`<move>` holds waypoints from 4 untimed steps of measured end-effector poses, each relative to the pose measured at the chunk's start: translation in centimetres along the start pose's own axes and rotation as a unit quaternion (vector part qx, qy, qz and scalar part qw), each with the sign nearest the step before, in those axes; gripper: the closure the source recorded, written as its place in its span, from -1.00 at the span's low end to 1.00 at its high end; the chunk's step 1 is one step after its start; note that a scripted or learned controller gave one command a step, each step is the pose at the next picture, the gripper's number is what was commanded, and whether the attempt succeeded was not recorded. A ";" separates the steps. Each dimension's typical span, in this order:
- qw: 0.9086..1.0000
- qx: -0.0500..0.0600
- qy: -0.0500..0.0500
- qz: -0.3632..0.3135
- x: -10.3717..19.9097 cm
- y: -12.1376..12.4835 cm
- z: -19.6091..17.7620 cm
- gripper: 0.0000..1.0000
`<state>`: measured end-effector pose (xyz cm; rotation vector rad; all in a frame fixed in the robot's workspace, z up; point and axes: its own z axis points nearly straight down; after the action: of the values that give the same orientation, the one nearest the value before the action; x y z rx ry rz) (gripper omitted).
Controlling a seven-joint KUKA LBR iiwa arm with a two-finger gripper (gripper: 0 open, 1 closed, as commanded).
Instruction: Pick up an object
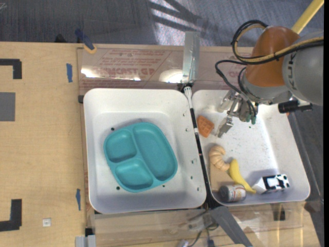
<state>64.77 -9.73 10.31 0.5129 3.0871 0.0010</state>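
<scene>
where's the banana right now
In the camera view the banana lies in the right bin, near its front edge, between the croissant and the small can.

The left white bin (92,138) stands on the wooden bench (41,153). In it lies a teal plate (140,156) with three compartments, a little turned, nearer to the front edge of the bin than to the back edge. Behind the bin a clear plastic sheet (128,66) lies flat. Near the bench's left edge there are black corner marks (14,68) and a grey square (6,107). A strip of blue tape (69,72) sticks beside the bin's back left corner.
</scene>
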 end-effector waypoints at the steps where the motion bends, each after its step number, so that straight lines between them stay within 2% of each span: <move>1: 1.000 -0.001 -0.003 -0.001 -0.1 0.2 -1.1 1.00; 2: 1.000 -0.002 0.001 0.027 7.9 9.5 -8.8 1.00; 3: 0.997 -0.002 0.003 0.076 14.5 15.2 -12.9 1.00; 4: 0.995 -0.005 -0.004 0.102 22.6 17.8 -1.9 1.00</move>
<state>49.12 14.38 11.97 0.8230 3.0104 0.0159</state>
